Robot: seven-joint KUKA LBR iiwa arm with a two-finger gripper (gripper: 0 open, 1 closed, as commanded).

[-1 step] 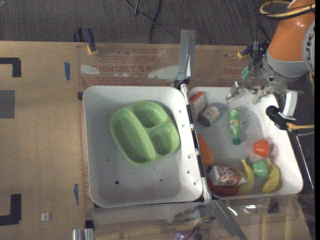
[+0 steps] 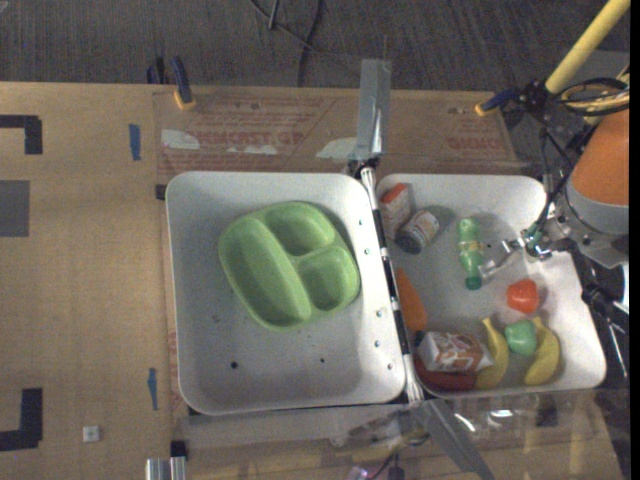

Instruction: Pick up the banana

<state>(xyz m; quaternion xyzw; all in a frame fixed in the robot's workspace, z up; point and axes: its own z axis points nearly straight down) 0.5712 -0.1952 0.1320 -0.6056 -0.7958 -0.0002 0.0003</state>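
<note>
Bananas are lying in the near right corner of the right white bin (image 2: 570, 190): we are seeing one curved yellow banana (image 2: 545, 356) by the bin's right wall and a second yellow banana (image 2: 494, 351) just to its left, with a small green round fruit (image 2: 520, 337) sitting between them and touching both. Beside the second banana, a small printed carton (image 2: 452, 351) is resting over a dark red flat object (image 2: 445, 378). A red tomato-like piece (image 2: 522, 295) is sitting just above the green fruit. An orange carrot-shaped piece (image 2: 410, 303) is leaning along the bin's left wall, and a white pouch with a red label (image 2: 396, 206), a small grey can (image 2: 419, 231) and a green plastic bottle (image 2: 469, 253) are lying toward the far side.

We are watching the gripper (image 2: 497, 258) hanging over the middle of this bin, just beside the green bottle and well apart from the bananas; whether its fingers are spread or pressed together, we cannot tell.

In the left white bin (image 2: 200, 368), a green three-compartment plastic plate (image 2: 290, 263) is sitting near the middle.
</note>
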